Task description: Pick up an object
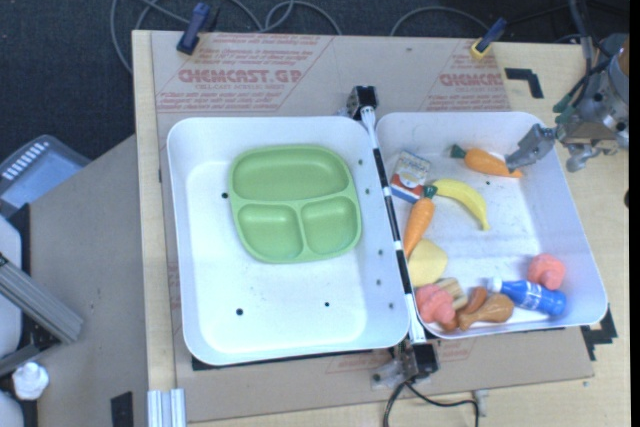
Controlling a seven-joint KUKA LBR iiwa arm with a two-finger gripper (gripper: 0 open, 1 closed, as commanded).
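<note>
where the pincer (527, 151) hangs (spread unclear), carrot (489, 161) lying crosswise, green tip left

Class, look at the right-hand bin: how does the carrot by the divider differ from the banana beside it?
Colour: the carrot is orange with a green top; the banana is yellow.
Shape: the carrot is straight and tapers to a point; the banana is curved.
Position: the carrot lies right along the divider between the bins; the banana lies further into the right bin.
Both are toy foods lying flat in that bin.
</note>
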